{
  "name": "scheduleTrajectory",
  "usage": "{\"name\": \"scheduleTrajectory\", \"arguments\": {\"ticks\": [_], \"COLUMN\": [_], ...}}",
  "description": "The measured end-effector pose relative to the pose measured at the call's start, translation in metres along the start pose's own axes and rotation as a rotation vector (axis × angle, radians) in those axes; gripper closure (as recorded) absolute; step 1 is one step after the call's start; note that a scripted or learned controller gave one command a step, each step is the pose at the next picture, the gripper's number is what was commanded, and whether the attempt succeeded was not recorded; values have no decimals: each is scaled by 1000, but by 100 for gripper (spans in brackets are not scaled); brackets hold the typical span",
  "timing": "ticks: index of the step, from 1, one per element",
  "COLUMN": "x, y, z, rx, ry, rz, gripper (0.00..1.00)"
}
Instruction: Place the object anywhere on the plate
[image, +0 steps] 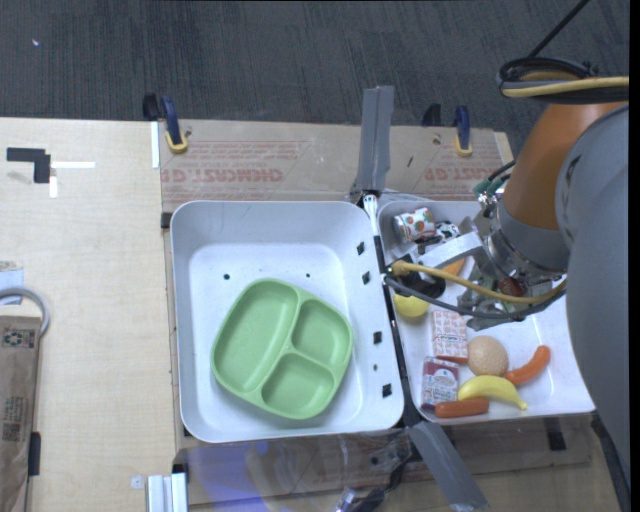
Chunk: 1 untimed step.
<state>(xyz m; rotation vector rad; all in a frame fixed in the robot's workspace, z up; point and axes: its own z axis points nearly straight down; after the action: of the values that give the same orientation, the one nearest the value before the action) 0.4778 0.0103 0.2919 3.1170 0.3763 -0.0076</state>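
Grey arm (590, 230) with orange band reaches in from the right, wrist angled down-left

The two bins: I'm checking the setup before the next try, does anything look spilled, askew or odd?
Nothing looks spilled or damaged. The green plate lies flat but turned at an angle in the left bin. The toy foods, among them a banana and an egg, sit crowded in the right bin, under the arm.

One fixed overhead camera, slanting down, perhaps mid-range, over both bins (190, 330).
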Motion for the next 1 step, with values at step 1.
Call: {"name": "scheduleTrajectory", "arguments": {"ticks": [1], "x": [21], "y": [-84], "z": [42], "rx": [0], "ry": [1], "rz": [0], "gripper": [100]}}
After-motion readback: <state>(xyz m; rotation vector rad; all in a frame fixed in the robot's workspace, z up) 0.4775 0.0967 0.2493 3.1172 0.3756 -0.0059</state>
